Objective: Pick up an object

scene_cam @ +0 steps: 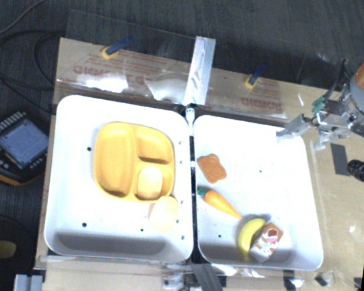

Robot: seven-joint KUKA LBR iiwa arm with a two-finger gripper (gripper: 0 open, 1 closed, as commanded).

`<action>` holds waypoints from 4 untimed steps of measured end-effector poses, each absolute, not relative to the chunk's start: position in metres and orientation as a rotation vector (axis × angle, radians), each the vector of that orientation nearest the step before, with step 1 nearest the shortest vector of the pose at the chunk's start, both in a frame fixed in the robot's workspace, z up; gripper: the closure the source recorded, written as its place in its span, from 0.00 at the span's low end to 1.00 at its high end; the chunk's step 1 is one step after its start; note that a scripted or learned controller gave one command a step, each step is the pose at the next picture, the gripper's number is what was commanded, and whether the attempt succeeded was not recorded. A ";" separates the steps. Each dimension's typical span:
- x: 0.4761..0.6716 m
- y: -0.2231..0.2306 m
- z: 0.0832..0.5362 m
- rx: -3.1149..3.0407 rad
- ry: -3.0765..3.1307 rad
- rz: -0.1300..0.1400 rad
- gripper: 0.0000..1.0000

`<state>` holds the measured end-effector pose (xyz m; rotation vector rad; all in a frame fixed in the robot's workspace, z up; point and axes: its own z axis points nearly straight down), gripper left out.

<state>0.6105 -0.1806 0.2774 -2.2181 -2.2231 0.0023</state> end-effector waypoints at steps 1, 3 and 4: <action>0.565 -0.126 0.146 -2.234 -2.205 0.003 0.00; 0.537 -0.102 0.142 -2.110 -2.325 0.003 0.00; 0.507 -0.098 0.089 -2.019 -2.419 -0.009 0.00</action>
